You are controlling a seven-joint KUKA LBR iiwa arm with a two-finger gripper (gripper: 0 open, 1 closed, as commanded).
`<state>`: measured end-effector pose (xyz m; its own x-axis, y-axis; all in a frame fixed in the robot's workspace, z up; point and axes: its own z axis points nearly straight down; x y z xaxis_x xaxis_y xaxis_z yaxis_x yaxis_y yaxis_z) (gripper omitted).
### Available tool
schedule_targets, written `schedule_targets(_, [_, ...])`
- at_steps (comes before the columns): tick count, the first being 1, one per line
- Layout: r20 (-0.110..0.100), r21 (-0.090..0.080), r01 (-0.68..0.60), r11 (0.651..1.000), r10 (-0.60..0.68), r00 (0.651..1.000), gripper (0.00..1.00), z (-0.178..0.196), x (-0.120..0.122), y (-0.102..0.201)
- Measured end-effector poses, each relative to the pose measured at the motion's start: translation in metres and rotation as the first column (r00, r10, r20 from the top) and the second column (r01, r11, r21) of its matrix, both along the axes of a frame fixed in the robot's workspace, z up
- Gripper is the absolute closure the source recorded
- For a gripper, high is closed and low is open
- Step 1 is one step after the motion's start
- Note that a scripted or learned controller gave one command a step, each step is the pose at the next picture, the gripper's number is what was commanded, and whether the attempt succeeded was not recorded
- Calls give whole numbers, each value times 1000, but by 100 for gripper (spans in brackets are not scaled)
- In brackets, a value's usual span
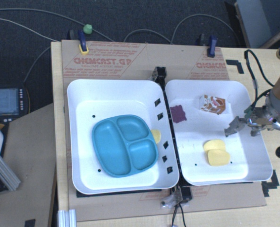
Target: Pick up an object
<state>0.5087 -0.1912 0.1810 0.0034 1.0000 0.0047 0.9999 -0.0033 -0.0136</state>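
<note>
In the right bin (253,171) lie a small purple piece (178,113), a brown-and-white packet (212,104) and two pale yellow blocks (216,152) touching each other near the front. My gripper (243,127) hangs over the right side of this bin, to the right of and slightly behind the yellow blocks, apart from them. It is open, and nothing sits between its fingers (233,126). In the left bin (78,126), a blue divided plate (124,144) lies flat, and a small yellow thing (156,135) peeks out from its right edge.
The two bins meet along a black-clipped seam (167,126) in the middle. They rest on a cardboard sheet (111,56) clamped at the back. Cables cross the dark floor behind, and a small screen (5,101) stands at the far left.
</note>
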Motion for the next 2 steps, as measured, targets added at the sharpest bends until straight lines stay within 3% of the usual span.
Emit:
schedule_targets(1, [12, -3, -4, 1000, 4, 1000, 0, 6, 3, 0])
schedule_targets(2, [6, -1, -4, 1000, 4, 1000, 0, -55, 7, 5])
